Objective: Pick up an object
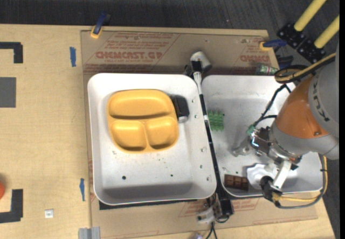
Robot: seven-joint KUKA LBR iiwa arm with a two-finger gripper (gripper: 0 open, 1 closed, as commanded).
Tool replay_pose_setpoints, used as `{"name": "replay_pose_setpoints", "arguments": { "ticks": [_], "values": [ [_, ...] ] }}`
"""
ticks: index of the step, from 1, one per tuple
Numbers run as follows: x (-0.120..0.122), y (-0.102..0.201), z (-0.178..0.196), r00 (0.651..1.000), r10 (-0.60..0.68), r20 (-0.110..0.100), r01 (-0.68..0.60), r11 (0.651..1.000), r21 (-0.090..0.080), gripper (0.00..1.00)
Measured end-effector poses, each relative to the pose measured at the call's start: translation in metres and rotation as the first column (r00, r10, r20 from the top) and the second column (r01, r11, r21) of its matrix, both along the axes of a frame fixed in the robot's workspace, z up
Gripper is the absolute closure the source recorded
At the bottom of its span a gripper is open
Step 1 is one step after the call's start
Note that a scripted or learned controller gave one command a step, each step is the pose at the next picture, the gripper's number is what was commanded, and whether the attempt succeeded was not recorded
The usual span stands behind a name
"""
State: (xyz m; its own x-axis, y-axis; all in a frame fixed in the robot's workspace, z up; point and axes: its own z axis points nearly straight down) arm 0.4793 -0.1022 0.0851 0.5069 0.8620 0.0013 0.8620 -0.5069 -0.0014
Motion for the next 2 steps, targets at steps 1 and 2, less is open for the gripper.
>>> {"name": "replay_pose_setpoints", "arguments": {
  "ticks": [1,2],
  "values": [
    [0.0011,0.0001,0.0103,1.0,0.0,0.002,0.0,1.0,0.0,1.0],
    [0.001,0.0001,0.0102,1.0,0.0,0.002,0.0,1.0,0.0,0.0]
  ]
}}
